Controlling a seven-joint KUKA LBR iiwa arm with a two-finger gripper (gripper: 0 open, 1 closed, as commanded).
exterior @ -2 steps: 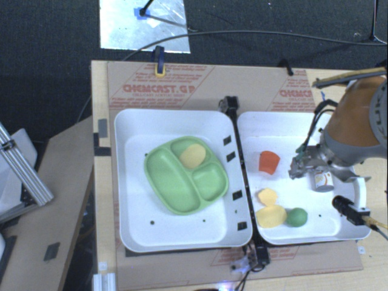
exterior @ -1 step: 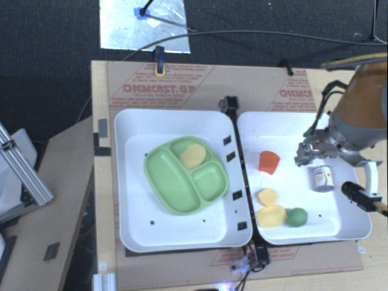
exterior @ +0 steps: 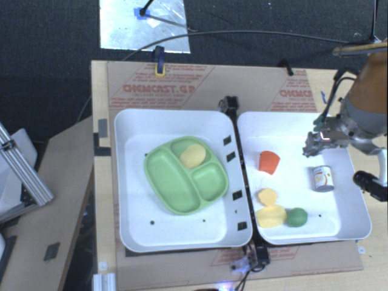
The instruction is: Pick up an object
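Inside, left bin holds green plate; tool state unclear.

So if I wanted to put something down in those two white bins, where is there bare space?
Left bin: bare floor rings the green divided plate, widest along the near edge and far corners. Right bin: the far-left stretch above the orange cup is free. Crowded: the near-left cluster of two yellow pieces and green ball, and around the can under the hand.

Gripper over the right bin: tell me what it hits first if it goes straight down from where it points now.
Probably bare floor of the right bin. The gripper hangs above and left of the small can, apart from it, though depth is unclear from this slanted view.
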